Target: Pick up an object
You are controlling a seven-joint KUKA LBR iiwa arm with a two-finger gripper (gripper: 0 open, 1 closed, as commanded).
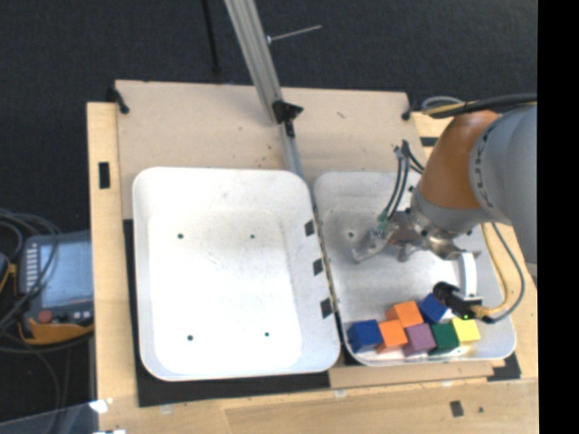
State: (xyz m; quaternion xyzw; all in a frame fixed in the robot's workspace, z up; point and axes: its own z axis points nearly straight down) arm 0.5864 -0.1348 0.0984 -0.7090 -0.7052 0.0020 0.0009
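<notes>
Surface (244, 102): a pale wooden board, seen from above at a slant, carrying 2 shallow white bins side by side.

Left bin (226, 269): located centre-left of the frame; 4 small dark dots were noted on its floor.

Right bin (348, 202): located centre-right, its left edge touching the left bin.

Blocks, grouped along the lower edge of the right bin: a blue block (365, 334) at the left; an orange block (393, 334) just beside it; a second orange block (408, 313) above; a purple block (420, 337); a second blue block (433, 308); a green block (444, 335); a yellow block (467, 330) at the right.

Arm (470, 165): grey with an orange band, entered from the right of the frame.

Gripper (369, 245): positioned low over the upper middle of the right bin, above the blocks and apart from them. Whether it was spread or pressed together could not be told. No block was seen between its tips.
</notes>
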